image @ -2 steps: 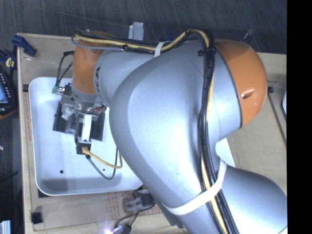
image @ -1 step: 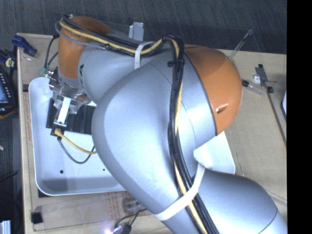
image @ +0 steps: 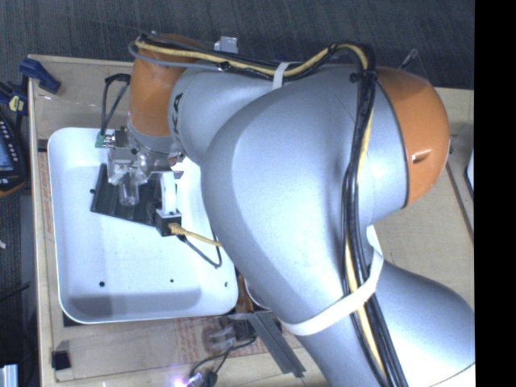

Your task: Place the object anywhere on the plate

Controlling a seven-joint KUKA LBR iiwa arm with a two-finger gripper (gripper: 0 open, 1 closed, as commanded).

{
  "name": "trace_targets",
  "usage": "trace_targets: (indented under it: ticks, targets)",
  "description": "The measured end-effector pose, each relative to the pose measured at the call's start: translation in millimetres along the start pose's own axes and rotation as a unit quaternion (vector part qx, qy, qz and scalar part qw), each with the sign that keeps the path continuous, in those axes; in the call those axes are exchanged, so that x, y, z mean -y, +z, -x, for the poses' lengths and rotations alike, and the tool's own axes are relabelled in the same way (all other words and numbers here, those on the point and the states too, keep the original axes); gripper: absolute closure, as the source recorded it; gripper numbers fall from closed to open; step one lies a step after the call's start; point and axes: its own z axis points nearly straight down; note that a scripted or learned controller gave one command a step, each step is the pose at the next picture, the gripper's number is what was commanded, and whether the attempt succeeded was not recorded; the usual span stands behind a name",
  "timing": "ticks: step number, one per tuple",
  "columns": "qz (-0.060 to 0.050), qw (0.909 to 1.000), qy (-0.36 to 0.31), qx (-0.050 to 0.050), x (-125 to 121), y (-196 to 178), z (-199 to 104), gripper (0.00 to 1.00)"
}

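Note:
My gripper (image: 130, 185) hangs low over the upper part of the left white bin (image: 121, 297). Directly beneath it a flat black plate-like piece (image: 106, 193) lies on the bin floor, partly covered by the gripper. I cannot make out any separate object at the gripper. The big grey arm with its orange band reaches in from the right and hides the right bin.
Below the gripper the left bin's floor is bare white, with two tiny dark dots (image: 102, 283). A blue clamp (image: 36, 72) sits on the wooden bench at the top left. A dark device (image: 8, 156) lies beyond the bin's left rim.

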Motion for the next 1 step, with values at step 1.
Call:
trace_targets:
  ticks: [1]
  targets:
    - [-0.001, 0.9998, 0.019, 0.002, 53.5, 1.5, -73.3, 1.00]
